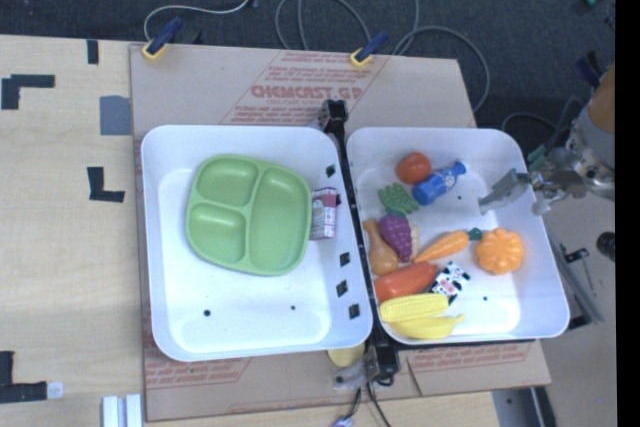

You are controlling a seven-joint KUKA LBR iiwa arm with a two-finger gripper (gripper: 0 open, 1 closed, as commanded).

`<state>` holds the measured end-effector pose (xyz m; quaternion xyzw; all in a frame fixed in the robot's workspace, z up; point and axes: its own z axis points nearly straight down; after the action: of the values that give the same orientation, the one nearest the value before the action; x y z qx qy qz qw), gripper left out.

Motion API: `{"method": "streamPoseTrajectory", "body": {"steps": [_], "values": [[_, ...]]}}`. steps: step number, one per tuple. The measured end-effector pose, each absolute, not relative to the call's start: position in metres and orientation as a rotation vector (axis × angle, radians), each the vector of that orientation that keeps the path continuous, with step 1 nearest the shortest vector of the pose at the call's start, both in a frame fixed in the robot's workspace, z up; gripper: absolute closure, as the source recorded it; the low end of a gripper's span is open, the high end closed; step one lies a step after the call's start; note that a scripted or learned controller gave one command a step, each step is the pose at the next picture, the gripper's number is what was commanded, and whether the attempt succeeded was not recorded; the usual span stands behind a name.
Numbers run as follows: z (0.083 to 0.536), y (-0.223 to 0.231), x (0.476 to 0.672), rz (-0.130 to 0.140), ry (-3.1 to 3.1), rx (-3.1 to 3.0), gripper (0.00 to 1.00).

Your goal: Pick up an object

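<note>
From above, the gripper (522, 191) hangs over the right bin (505, 147) near its right wall, fingers spread and holding nothing; the arm is cut off at the frame edge. Toy food crowds this bin, a pumpkin (500, 251) nearest. A green plate (248, 214) sits in the left bin (165, 245).
</note>
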<state>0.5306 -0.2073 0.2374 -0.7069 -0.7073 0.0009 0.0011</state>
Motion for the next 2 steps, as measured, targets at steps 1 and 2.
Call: {"method": "streamPoseTrajectory", "body": {"steps": [1,2], "values": [[0.176,-0.152,0.636,0.001,-2.229,-2.209,0.00],[0.081,-0.126,0.670,-0.002,-2.232,-2.220,0.00]]}}
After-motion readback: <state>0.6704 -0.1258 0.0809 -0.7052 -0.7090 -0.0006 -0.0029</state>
